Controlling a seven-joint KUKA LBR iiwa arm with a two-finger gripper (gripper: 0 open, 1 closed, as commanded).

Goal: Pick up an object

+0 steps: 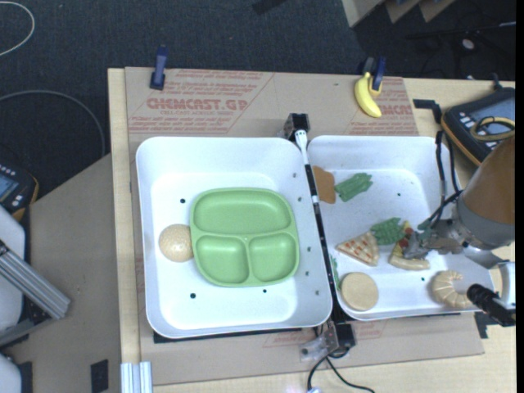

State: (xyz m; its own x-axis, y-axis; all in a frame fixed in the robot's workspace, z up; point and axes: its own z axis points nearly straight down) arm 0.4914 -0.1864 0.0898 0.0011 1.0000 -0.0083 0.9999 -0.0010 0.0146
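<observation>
While the arm [491,203] reaches in from the right, its jaws [419,242] sit low in the right bin [385,147], over a pizza slice [407,258]; whether they are apart or together cannot be told. Another pizza slice [360,250], a croissant [449,289] and a round cookie [359,291] lie nearby. The left bin [164,301] holds a green tray [244,236]

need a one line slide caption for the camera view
Arm's pincer lowered among toy foods in the right bin; green divided tray and a round bun sit in the left bin.
</observation>
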